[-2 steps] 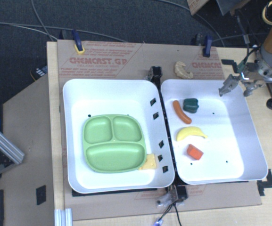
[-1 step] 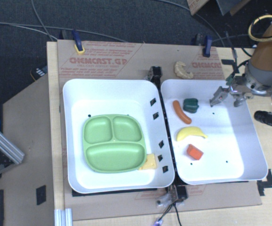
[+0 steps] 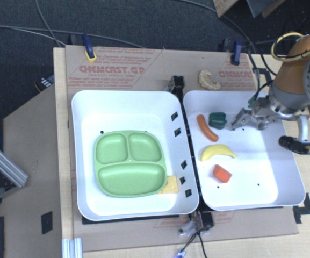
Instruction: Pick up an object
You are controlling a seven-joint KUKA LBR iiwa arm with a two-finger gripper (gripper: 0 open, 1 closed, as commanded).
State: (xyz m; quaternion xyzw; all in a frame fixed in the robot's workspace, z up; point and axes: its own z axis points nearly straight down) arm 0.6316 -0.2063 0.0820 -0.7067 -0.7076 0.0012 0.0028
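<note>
- The tabletop [image 3: 63,144] is brown board with red print near the back edge; I can read "CHEMCAST" there, and the rest is too faint.
- The left bin [image 3: 85,112] holds a green tray [image 3: 130,163] with three parts.
- A yellow piece [image 3: 170,185] touches the tray's front right corner, close to the bin wall.
- The right bin [image 3: 273,181] holds four small things on its left side: a sausage [image 3: 207,128], a green block [image 3: 217,119], a banana [image 3: 217,152] and an orange block [image 3: 222,173].
- The right half of that bin floor is bare.
- The gripper [image 3: 239,120] hangs just right of the green block, near the bin's back edge. I cannot tell how far apart its jaws are.
</note>
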